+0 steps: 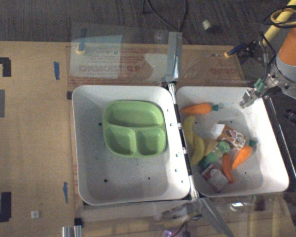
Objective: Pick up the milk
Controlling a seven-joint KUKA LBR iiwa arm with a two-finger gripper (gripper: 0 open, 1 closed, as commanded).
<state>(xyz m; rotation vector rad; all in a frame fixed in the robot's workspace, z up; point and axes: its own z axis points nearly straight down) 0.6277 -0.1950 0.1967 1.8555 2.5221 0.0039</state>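
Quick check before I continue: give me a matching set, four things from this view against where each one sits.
Things:
1. green three-compartment plastic plate
2. orange toy carrot with green top
3. yellow toy banana
4. gripper

Places:
A. over the right bin's far right corner
B. in the left bin
C. right bin, along the left wall
D. right bin, near the far edge

Pairs: 1-B, 2-D, 3-C, 4-A

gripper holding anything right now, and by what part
Nothing is held. The gripper hangs over the right bin's top right corner, apart from the milk and the other food.
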